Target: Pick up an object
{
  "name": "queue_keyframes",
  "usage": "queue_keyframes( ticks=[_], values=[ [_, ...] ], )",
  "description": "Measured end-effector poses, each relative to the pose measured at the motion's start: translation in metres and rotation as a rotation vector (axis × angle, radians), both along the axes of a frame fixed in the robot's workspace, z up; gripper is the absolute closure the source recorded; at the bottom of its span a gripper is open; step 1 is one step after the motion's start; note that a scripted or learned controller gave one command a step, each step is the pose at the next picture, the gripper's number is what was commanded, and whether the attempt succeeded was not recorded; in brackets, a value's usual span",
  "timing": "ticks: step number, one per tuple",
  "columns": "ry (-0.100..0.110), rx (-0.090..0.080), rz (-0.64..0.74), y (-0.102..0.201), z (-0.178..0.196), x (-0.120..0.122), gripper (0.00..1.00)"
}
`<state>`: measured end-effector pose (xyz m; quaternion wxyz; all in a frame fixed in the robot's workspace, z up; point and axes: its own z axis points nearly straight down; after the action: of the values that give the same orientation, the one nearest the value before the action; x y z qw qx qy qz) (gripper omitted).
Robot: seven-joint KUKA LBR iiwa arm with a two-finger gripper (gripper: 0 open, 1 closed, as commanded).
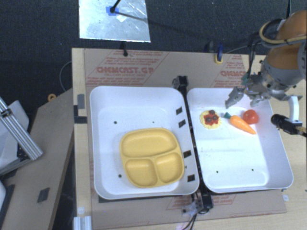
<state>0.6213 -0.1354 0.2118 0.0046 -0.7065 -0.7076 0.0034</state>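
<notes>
A yellow divided tray (pixel 151 157) is sitting in the left bin (pixel 103 99). In the right bin (pixel 268 176), a small pizza toy (pixel 211 119), a carrot (pixel 242 124) and a tomato (pixel 250 116) are lying near the far wall. The claw (pixel 244 96) is hovering just above them, gripping nothing; its opening is too blurred to judge.
</notes>
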Motion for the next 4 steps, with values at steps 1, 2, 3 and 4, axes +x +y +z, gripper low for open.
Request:
queue_keyframes(
  ticks=[1,2,3,4],
  values=[
    [-0.014,-0.002,0.002,0.000,0.008,0.003,0.00],
    [-0.010,-0.002,0.000,-0.007,-0.045,0.010,0.00],
    [-0.018,-0.005,0.001,-0.008,-0.105,0.008,0.00],
    [-0.019,-0.002,0.000,-0.009,-0.119,0.013,0.00]
  ],
)
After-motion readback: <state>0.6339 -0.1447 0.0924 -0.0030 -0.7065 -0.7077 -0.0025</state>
